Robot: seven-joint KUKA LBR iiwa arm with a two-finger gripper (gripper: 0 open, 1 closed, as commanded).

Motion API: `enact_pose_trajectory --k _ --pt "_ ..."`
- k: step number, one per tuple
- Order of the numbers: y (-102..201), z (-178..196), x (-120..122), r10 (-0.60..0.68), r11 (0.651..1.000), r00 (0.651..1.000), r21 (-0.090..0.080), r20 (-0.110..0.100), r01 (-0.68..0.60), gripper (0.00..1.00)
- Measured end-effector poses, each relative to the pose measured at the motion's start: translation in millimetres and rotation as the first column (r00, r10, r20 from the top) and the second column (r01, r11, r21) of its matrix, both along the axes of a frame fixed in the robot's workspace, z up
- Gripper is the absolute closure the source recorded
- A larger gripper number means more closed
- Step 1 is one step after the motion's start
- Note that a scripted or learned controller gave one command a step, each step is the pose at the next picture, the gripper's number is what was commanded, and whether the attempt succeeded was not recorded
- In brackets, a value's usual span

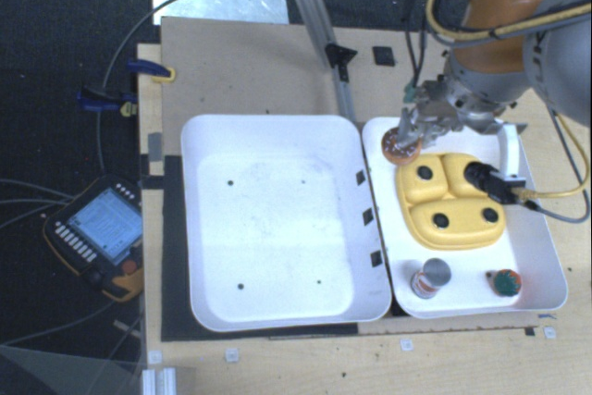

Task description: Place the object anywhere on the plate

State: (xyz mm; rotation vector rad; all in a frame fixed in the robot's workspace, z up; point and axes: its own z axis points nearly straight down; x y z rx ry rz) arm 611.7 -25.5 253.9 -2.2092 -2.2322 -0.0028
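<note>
A yellow plate (450,202) with several compartments lies in the right bin (536,240). A small round brown speckled object (400,147) sits at the plate's far left corner, over the bin floor beside the plate rim. My gripper (413,130) reaches in from the right and is directly over this brown object, touching or almost touching it. The wrist hides the object's far side.
A small can with a silver top (431,277) and a small green and orange object (505,282) stand near the front of the right bin. The left bin (208,227) adjoins it. A metal pole (314,14) slants in behind the bins.
</note>
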Motion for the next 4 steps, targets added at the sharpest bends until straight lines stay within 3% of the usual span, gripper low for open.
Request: enact_pose_trajectory --k 3,4 --pt "135.7 -15.2 -52.8 0.0 1.0 1.0 0.0 -0.003 0.0 1.0" --pt "132.5 -15.0 -51.8 -0.006 1.0 1.0 -0.001 -0.001 0.006 0.0"
